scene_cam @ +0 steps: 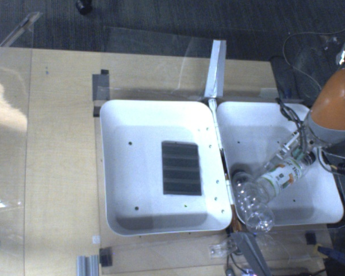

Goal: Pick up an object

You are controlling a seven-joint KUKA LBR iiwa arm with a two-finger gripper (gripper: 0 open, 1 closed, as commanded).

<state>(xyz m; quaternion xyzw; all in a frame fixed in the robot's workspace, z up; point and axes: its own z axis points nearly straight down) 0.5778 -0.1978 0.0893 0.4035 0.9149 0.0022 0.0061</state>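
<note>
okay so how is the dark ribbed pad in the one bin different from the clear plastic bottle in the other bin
The dark ribbed pad is opaque and nearly black; the clear plastic bottle is see-through, with a label near its upper end.
The pad is a flat rectangle lying squarely in the middle of the left bin; the bottle is rounded and lies slantwise in the right bin, its lower end at the front rim.
The pad sits alone; the bottle's upper end is by the gripper.
Each lies in a white bin.

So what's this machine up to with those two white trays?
A grey robot arm with an orange band reaches in from the right over the right bin. Its gripper sits at the end of a clear plastic bottle, which lies tilted toward the bin's front left corner. Whether it actually grips the bottle is unclear. The left bin holds a dark ribbed rectangular block.
</note>
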